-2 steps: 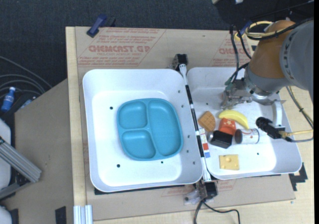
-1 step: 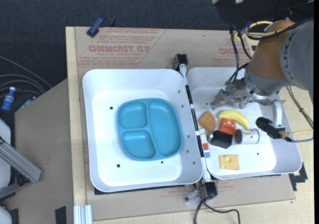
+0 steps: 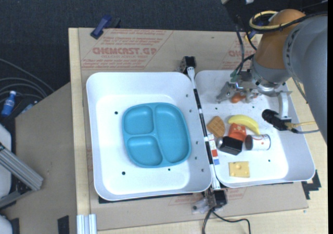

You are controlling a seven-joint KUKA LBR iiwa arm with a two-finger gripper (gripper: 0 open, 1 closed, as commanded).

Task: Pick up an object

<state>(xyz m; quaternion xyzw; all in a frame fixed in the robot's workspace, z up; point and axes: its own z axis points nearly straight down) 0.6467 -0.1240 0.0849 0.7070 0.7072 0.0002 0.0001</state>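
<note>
Camera view: arm is hanging its claw [image 3: 240, 91] over right bin [image 3: 299, 168] far end, above small red-orange thing [image 3: 237, 99]. Can't tell claw state. Thing's looking light, rounded, prob. slippery; I'd be pinching across its middle.

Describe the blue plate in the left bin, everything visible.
The blue plate is a rounded-rectangle tray, light blue, plastic-looking, with three compartments: two smaller ones on the view's left, one long one on the right. It lies flat, slightly rotated, near the middle of the left bin, apart from its walls. Nothing lies on it or touches it.
</note>
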